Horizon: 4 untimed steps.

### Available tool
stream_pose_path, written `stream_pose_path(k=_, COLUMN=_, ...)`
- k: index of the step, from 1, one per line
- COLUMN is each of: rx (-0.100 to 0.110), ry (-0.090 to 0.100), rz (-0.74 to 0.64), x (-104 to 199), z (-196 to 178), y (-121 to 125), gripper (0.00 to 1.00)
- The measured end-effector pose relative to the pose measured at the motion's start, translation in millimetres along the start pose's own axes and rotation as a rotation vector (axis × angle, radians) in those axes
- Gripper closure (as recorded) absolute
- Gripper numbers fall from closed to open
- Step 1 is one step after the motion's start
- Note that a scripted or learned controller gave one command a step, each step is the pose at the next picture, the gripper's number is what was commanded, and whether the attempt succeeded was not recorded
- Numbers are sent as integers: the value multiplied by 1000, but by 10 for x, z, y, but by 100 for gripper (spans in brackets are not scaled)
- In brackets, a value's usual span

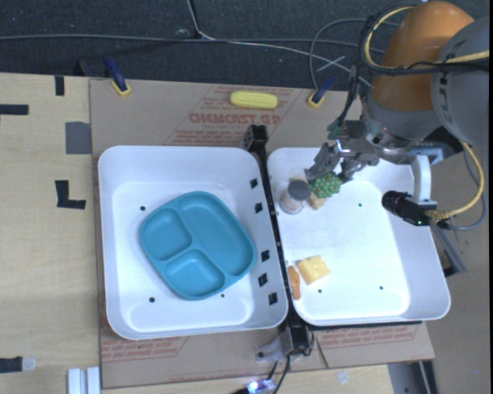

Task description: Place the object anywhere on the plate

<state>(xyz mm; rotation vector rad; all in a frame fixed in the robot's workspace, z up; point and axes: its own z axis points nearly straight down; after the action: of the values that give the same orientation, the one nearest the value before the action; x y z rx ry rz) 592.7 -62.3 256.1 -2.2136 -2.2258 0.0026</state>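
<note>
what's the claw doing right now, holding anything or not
claw: low in the right bin, right at the green bumpy toy; cannot be told whether it grips the toy.

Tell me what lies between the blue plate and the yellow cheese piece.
In the camera view, the bins' adjoining walls and an orange piece lie between blue plate and cheese.

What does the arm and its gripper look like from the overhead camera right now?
The arm is grey, with a rounded orange band above the wrist. Thin black and pale cables loop around it. The gripper is a small grey metal assembly. A white bracket bearing a black cylindrical part hangs off the wrist.
</note>
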Motion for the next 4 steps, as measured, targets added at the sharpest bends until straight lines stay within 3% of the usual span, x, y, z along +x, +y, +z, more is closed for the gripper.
stream_pose_path(k=2, rx=-1, ry=1, rz=-2, x=1107, z=105, y=62, gripper=100)
stream_pose_path(k=4, rx=-3, ry=1, rz=0, x=2172, z=180, y=321, gripper=100)
